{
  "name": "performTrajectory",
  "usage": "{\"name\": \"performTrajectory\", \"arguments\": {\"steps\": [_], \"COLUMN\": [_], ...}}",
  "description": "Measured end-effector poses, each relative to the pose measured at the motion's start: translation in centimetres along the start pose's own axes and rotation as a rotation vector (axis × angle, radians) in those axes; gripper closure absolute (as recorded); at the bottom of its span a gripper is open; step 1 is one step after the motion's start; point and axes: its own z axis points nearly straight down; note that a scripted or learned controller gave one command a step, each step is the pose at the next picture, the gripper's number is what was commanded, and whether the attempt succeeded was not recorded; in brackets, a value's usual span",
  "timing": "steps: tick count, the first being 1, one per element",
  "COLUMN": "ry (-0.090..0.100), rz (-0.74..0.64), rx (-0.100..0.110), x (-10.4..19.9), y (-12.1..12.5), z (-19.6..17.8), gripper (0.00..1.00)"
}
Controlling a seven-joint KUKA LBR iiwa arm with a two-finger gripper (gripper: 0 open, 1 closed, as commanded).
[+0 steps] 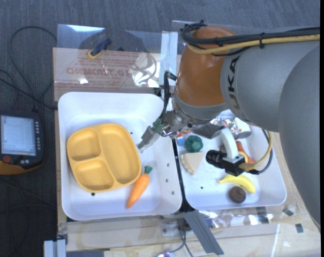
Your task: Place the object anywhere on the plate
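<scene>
Jaws (149, 138) hovering over left bin (97, 101) by the divider, spread unclear, cannot tell, yellow plate (103, 157) sitting toward bin's left edge, toy carrot (138, 189) lying just beside plate's near-right corner, banana (238, 182) resting in right bin (269, 194).

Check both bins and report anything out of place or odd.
The carrot lies on the left bin floor, its side against the yellow plate's rim, not on the plate. The gripper hangs over the plate's right edge. The right bin is a loose jumble; nothing looks spilled or damaged.
</scene>
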Motion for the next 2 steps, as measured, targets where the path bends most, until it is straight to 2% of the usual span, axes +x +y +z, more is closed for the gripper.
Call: {"name": "performTrajectory", "arguments": {"steps": [2], "ry": [0.0], "rz": [0.0], "rx": [0.0], "x": [0.0], "y": [0.0], "z": [0.0], "gripper": [0.0]}}
